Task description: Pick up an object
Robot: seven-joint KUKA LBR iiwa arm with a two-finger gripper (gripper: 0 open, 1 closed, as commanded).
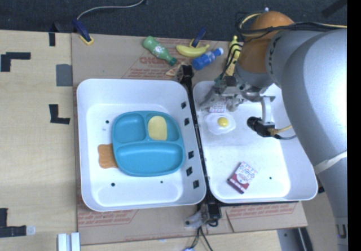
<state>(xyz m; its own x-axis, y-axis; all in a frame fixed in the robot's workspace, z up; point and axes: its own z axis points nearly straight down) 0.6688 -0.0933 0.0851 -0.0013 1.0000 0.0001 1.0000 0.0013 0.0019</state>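
The gripper hung low over the fried egg at the right bin's far-left side, presumably lining up a grab; its grip I couldn't tell.

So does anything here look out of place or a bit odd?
A few things lie outside the bins: a green bottle, a banana and a blue bottle sit on the bench behind them. In the left bin, an orange piece is wedged partly under the blue tray.
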